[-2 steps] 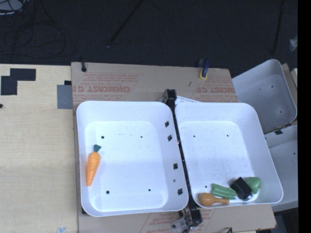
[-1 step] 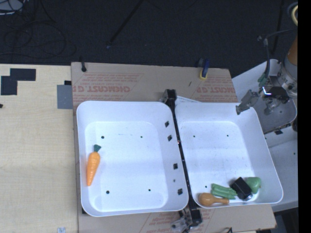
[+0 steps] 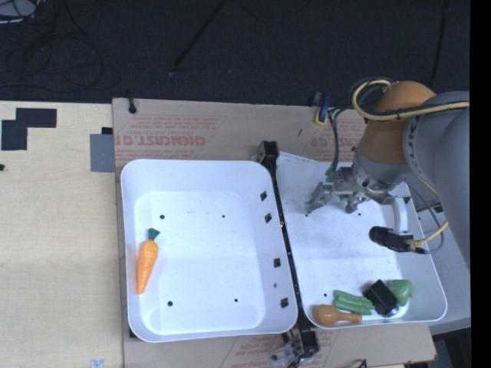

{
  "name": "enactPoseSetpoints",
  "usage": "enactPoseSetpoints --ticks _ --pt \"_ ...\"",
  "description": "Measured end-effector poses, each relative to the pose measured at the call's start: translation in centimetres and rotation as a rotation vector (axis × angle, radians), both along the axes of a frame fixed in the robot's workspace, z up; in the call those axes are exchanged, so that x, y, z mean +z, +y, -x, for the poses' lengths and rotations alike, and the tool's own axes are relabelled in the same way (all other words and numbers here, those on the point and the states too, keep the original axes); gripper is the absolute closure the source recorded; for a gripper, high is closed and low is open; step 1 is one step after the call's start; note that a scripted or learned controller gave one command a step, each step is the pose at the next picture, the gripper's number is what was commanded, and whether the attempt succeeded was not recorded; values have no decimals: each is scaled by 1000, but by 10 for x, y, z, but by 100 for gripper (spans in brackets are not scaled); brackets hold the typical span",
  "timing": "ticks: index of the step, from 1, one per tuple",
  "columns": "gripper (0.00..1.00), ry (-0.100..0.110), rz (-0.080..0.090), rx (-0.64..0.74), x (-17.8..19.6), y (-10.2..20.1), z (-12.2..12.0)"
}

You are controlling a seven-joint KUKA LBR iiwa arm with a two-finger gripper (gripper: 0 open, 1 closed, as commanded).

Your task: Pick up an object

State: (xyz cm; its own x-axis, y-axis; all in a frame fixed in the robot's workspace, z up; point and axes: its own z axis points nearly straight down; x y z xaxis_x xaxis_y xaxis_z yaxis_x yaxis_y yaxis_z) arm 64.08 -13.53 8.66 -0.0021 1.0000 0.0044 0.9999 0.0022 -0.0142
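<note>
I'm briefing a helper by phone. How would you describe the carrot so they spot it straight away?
Start at the left white plastic bin. Against its left wall lies a small orange toy carrot with a green top, lying alone, far from the toys clustered in the other bin.

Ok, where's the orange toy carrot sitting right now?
The orange toy carrot lies in the left white bin, close to its left wall, far from the gripper over the right white bin.

Two bins are sitting side by side on the surface (image 3: 54, 228). A carrot (image 3: 146, 261) is lying at the left side of the left bin (image 3: 199, 171). In the right bin's (image 3: 307, 282) lower right corner, several items (image 3: 368, 301) are crowding together. My jaws (image 3: 331, 199) are hanging above that bin's upper part.
</note>
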Motion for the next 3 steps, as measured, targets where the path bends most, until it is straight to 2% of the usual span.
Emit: enactPoseSetpoints --ticks 1,2,3 --pt "0 -27 4 5 155 59 -6" --pt "0 -25 4 2 255 90 -5" --pt "0 -21 3 6 345 171 -1"
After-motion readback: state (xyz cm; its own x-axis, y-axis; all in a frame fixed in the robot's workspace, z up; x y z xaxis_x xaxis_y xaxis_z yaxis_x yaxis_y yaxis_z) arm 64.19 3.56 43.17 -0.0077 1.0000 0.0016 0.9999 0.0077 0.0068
